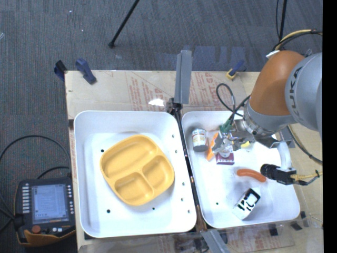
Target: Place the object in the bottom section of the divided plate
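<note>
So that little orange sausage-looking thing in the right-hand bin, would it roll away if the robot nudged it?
Probably somewhat. The orange sausage-shaped piece looks rounded and lies flat on the smooth floor of the right bin, so a sideways push could roll it. Its slight curve might make it pivot instead of rolling straight. It looks small, likely light, and its glossy skin may slip between fingers.

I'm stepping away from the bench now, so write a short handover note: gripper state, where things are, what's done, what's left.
Gripper: low over the right bin, among the items at its upper left; finger state unreadable.
Divided plate: yellow, in the left bin, nothing in any section.
Right bin also holds a small can, an orange carrot-like piece, a purple-based item right under the gripper, a sausage and a black-and-white object.
Done: nothing placed yet.
Left: secure one object, carry it over, set it in the plate's bottom section.
</note>
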Robot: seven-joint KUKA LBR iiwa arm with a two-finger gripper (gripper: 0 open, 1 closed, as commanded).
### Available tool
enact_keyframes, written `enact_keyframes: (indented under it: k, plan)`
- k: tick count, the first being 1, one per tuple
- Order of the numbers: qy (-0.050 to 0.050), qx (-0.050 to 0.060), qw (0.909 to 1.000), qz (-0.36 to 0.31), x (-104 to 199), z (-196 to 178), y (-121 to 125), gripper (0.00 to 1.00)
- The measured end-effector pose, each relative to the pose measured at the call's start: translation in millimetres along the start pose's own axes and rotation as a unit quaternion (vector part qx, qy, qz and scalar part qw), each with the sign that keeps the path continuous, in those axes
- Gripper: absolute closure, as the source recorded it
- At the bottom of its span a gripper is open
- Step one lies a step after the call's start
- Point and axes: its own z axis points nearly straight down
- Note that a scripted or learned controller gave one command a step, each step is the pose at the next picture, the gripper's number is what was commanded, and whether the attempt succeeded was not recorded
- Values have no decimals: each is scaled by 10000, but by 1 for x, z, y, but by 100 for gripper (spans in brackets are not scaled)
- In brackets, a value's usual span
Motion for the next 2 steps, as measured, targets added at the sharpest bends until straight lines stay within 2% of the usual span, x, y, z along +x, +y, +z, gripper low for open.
enact_keyframes:
  k: [1,2]
  plan:
    - [-6,-12,9965,-830,97,-25,8,100]
    - [-14,-20,9516,-3074,163,-20,43,100]
